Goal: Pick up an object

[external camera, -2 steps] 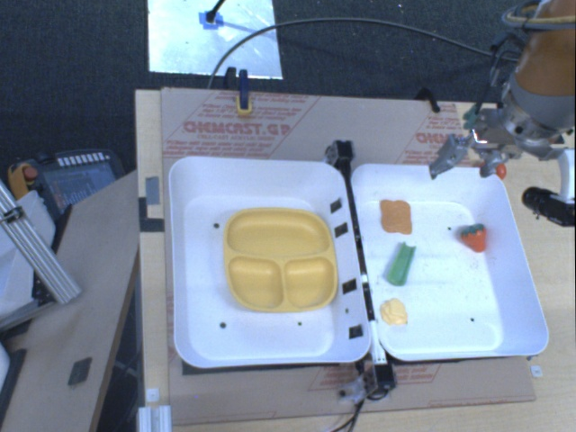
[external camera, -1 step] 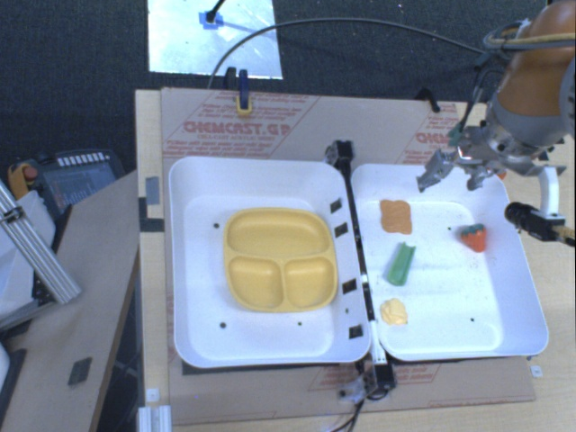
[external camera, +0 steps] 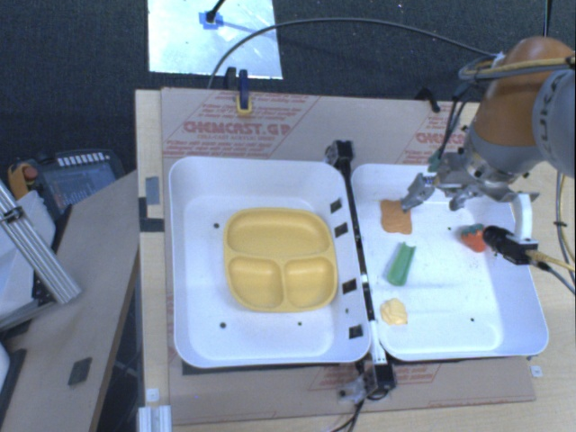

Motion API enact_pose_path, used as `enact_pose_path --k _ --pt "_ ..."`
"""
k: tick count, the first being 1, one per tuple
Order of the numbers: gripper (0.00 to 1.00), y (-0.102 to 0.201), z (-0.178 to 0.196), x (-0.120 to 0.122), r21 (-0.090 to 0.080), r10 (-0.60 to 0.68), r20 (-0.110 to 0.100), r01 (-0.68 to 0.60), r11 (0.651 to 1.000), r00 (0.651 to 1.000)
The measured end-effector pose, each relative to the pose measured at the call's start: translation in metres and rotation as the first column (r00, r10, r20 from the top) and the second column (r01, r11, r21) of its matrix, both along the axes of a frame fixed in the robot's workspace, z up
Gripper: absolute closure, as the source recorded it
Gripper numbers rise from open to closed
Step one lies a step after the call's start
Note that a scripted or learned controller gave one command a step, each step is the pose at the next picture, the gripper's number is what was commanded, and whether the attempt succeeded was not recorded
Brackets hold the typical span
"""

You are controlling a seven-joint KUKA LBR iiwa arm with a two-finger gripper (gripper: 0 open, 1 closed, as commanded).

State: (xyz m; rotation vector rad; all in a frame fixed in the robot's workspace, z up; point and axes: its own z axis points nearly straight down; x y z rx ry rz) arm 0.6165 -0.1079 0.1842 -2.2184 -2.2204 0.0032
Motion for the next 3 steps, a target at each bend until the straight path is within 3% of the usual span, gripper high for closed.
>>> enact_pose_path --k 1,2,3 --pt "0.0 -0.001 -0.043 -0.005 -0.001 0.0 0.001 0.0 1.0 1.0" --pt "1.0 -0.002 -0.029 -0.003 -0.002 0.0 0.007 0.0 1.0 1.0" --pt "1.0 0.0 0.017 0.005 -0.002 0.003 0.01 -0.003 1.0 1.0"
